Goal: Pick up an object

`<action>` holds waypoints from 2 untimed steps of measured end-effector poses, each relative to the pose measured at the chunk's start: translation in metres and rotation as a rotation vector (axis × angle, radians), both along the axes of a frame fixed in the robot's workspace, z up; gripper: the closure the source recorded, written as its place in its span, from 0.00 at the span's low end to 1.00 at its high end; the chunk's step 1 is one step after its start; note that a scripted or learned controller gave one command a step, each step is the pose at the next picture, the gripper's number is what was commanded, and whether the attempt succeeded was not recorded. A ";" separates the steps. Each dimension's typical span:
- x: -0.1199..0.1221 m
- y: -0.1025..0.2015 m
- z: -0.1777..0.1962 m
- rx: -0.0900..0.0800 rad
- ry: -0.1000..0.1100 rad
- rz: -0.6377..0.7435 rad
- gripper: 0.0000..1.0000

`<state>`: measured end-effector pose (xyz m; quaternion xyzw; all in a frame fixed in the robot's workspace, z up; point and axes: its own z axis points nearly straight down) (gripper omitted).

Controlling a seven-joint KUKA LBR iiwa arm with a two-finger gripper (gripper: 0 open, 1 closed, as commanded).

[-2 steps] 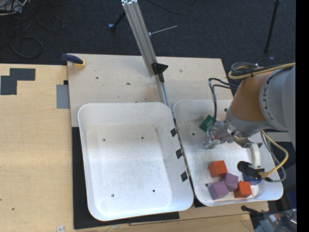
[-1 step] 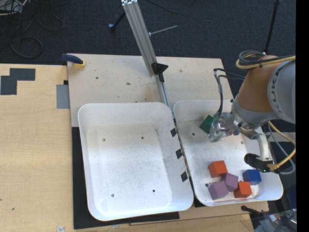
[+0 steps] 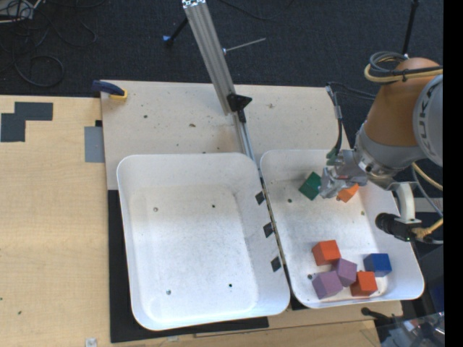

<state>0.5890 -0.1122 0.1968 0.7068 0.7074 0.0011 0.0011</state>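
My gripper (image 3: 334, 184) hangs low over the far part of the right bin (image 3: 292, 159), reaching in from the right. A green block (image 3: 310, 186) lies just to its left, touching or nearly touching it. A small orange block (image 3: 349, 192) sits right beside it on the right, partly hidden by the gripper body. Whether either block is held cannot be made out. Near the bin's front corner lies a cluster: an orange cube (image 3: 326, 252), two purple blocks (image 3: 346, 271) (image 3: 327, 285), another orange block (image 3: 364, 283) and a blue block (image 3: 377, 263).
The left bin (image 3: 124, 170) lies beside the right one, with black clips (image 3: 268, 229) along the shared rim. A slanted metal rail (image 3: 214, 58) rises behind the bins. A blue-and-yellow clamp (image 3: 110, 89) rests at the board's back left corner.
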 end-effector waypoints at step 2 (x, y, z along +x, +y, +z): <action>-0.010 0.041 0.035 0.002 0.007 0.002 1.00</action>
